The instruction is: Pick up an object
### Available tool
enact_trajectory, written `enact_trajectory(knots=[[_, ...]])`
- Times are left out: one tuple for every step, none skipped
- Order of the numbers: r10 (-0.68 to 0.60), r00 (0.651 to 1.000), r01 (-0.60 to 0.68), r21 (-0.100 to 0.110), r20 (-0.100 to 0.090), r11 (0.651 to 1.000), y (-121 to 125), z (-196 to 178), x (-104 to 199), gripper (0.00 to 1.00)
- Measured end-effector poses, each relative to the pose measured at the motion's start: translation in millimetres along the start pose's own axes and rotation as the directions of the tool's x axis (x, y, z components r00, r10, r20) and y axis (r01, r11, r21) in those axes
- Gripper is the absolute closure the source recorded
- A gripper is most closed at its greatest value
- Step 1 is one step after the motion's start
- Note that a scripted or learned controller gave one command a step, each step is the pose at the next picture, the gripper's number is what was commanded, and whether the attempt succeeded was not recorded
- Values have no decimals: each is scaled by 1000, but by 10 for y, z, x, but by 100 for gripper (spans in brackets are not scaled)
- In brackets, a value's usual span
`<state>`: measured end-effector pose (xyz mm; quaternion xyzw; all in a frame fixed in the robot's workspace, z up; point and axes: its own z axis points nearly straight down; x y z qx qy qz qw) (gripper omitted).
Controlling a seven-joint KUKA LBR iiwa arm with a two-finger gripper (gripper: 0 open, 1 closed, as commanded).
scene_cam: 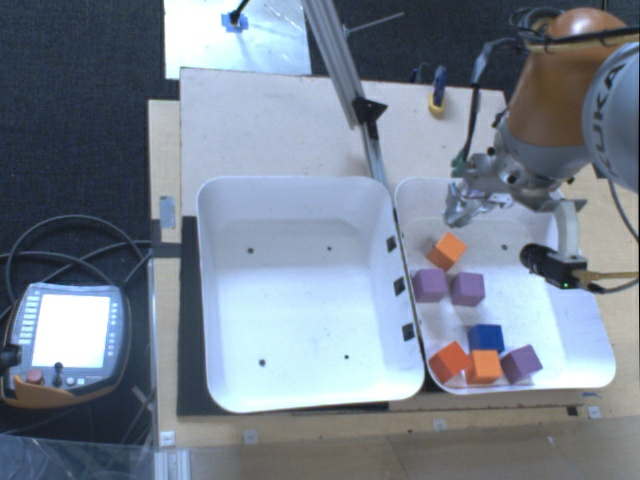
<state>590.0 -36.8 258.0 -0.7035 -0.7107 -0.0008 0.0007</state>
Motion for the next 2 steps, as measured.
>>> enact_trajectory(knots=[[0,1000,0,-2,0,1000,47,-14,493,100],[-1,1000,1,0,0,1000,12,43,1060,100]])
